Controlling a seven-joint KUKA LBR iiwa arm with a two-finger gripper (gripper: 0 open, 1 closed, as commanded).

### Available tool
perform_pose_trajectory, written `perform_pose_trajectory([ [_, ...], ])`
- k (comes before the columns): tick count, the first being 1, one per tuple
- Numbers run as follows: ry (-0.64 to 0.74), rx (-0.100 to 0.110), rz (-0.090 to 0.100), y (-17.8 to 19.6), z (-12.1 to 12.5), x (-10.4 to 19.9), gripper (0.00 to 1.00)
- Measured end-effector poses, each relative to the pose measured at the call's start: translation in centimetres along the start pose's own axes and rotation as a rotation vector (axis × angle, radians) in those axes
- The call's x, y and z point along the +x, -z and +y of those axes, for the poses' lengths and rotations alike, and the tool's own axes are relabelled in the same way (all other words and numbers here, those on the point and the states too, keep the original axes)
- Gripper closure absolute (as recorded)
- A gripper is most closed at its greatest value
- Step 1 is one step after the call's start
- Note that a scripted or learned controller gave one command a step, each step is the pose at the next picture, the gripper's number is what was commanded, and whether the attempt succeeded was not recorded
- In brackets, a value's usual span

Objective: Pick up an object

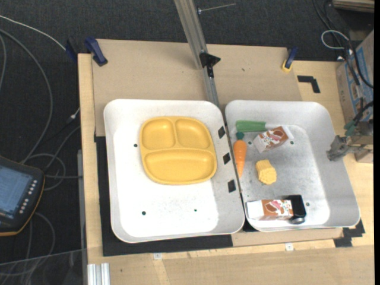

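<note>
1. two shallow white bins are sitting side by side on the counter (261, 70); i am seeing the left bin (124, 218) and the right bin (332, 189) almost touching along their inner edges.
2. i am watching the end effector (343, 148) hanging at the right bin's right rim, well apart from everything inside it; it is showing as a grey shape too small to read, so i cannot tell whether it is apart or together, and nothing is showing in its grip.
3. a yellow divided plate (177, 149) is lying flat in the upper middle of the left bin.
4. a toy carrot (239, 154) is lying along the right bin's left wall, orange body pointing toward me, and a green piece (250, 126) is lying just above it.
5. a small carton (274, 139) is resting tilted beside the green piece.
6. a yellow corn piece (266, 172) is sitting near the bin's middle, just right of the carrot.
7. a second carton (271, 209) is lying along the near wall, with a black object (297, 209) touching its right end.
</note>
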State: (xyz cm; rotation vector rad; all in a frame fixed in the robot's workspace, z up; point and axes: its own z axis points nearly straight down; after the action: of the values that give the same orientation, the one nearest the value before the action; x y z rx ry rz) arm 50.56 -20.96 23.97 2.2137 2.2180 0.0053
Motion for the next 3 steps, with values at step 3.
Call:
perform_pose_trajectory([
  [3, 0.005, 0.004, 0.004, 0.9, 6.1, 14.7, 1.0],
])
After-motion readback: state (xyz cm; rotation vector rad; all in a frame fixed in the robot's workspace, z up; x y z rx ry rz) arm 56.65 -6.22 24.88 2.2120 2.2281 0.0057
